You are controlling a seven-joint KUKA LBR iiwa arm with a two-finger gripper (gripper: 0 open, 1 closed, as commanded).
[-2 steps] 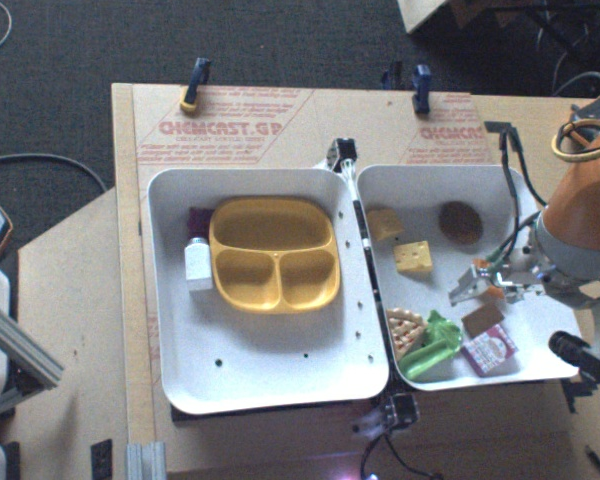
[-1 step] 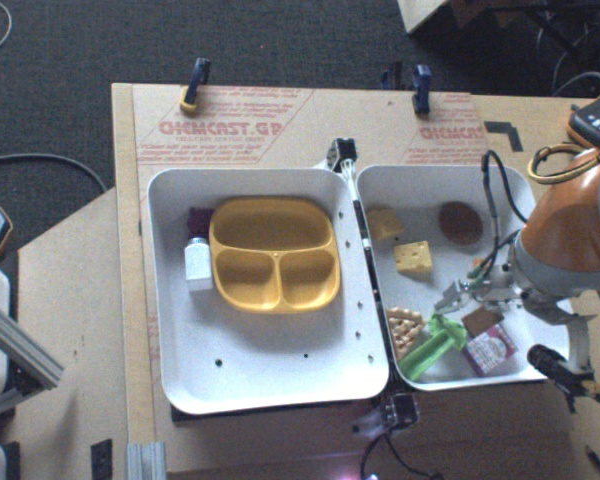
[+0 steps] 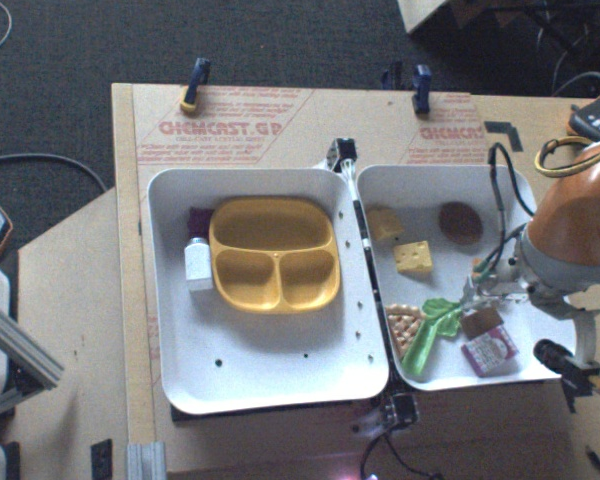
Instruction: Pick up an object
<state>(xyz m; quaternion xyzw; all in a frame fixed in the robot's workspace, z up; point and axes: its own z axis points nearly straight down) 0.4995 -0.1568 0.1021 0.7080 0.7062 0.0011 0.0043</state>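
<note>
Fingers [image 3: 477, 303] low over right bin [image 3: 420, 183].

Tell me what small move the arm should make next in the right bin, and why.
Probably lower straight down a little. The gripper hangs over the brown block in the right bin, between the green pea pod and the pink packet. Nothing is visibly held, and that block looks nearest.

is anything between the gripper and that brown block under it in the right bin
Nothing visible. The gripper hangs right above the small brown block, with the green pea pod toy to its left and the pink packet below, both off to the side.
</note>
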